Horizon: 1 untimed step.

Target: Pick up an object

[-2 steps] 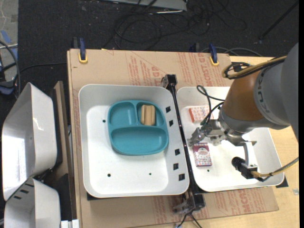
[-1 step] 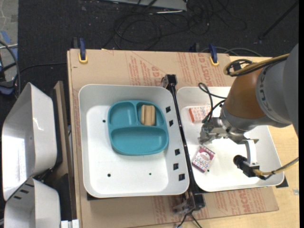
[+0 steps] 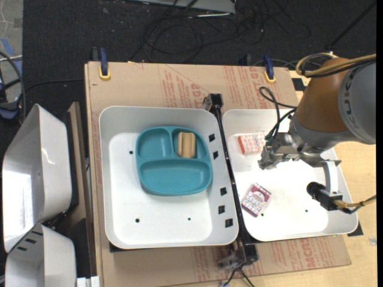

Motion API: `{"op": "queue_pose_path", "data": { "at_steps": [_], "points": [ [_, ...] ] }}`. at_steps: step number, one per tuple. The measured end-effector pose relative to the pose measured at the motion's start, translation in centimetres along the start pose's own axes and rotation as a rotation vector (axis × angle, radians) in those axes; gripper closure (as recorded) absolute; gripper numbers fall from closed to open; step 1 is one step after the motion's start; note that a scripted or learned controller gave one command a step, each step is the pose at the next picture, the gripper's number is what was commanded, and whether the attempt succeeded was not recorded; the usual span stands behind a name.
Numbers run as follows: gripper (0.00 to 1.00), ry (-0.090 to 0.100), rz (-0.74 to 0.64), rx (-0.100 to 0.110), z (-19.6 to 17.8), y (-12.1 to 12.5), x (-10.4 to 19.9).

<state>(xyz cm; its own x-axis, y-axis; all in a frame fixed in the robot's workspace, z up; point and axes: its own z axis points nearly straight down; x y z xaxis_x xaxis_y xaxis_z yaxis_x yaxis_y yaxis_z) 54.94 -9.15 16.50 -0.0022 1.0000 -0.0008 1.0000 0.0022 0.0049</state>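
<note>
My gripper (image 3: 267,159) hangs over the right bin (image 3: 299,229), grip state unclear, with 2 light, stiff-looking packets near: the red-and-white one (image 3: 250,143) at 10 o'clock and the pink one (image 3: 256,199) at 7 o'clock, best pinched across its short sides.

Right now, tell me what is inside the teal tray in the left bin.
The teal tray holds one tan wooden block in its upper right compartment. The other two compartments show bare teal. Whatever lies beneath the block is covered.
</note>
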Motion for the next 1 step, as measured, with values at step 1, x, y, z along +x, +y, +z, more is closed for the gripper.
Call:
{"op": "queue_pose_path", "data": {
  "at_steps": [1],
  "points": [
    [1.0,0.0,-0.001,0.003,-4.35,0.57,-0.44]
  ]
}}
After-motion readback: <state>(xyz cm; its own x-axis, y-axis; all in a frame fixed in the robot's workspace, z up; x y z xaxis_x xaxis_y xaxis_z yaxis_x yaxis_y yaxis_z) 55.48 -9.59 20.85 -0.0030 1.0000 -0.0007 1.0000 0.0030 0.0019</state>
